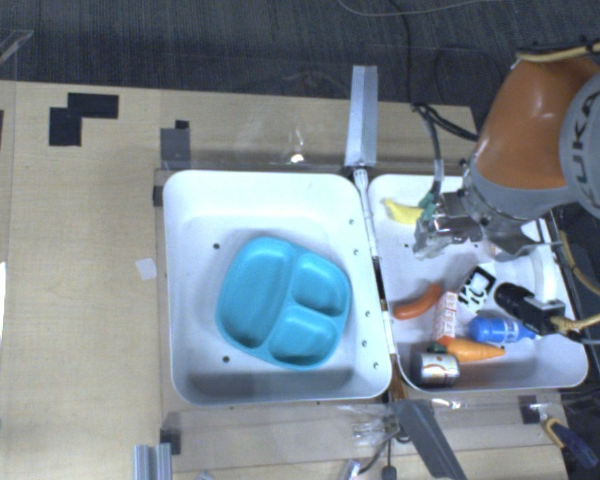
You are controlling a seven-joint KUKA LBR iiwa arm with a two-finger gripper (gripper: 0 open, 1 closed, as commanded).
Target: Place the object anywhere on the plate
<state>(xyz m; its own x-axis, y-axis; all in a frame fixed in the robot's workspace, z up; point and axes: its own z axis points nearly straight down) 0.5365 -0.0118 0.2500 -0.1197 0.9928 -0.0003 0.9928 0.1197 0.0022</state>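
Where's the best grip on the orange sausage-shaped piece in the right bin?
Grip the orange sausage-shaped piece at mid-length, fingers across its narrow width, coming straight down from above. It lies flat and slanted on the white right bin floor near the left wall, with a red-and-white packet close at its right end, so the middle looks like the freest span.
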